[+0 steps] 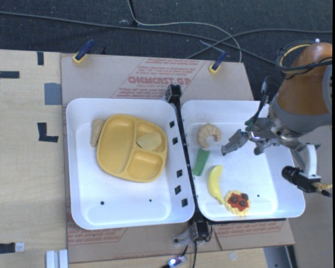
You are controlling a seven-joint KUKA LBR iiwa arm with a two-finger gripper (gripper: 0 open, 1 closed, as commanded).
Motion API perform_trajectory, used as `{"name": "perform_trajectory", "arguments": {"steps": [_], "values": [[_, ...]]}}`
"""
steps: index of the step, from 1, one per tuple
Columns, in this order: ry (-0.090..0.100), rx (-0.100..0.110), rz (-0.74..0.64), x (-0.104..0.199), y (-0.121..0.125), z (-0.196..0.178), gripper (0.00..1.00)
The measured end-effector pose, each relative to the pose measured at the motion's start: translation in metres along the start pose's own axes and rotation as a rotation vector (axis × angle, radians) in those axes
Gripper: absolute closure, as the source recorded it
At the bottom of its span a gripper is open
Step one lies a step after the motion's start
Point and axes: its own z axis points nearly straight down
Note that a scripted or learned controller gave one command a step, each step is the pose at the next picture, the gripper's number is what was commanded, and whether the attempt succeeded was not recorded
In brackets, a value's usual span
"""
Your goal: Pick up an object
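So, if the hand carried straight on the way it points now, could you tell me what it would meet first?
Probably the croissant: the hand points toward the divider side of the right bin, and the croissant lies nearest along that line. Its height above the bin floor is unclear, so it might pass over.

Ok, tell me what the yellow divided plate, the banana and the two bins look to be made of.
Yellow divided plate: likely moulded plastic, matte, uniform colour with soft rounded compartment ridges.
Banana: probably a plastic toy, smooth and evenly yellow, no spots.
Left bin and right bin: seemingly thin plastic or coated metal, glossy white with rounded corners; the view leaves it open.
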Motion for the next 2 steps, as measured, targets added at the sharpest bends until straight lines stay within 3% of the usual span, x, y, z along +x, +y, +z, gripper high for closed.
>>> {"name": "perform_trajectory", "arguments": {"steps": [2], "values": [[0.0, 0.006, 0.002, -0.007, -0.014, 0.103, 0.0]]}}
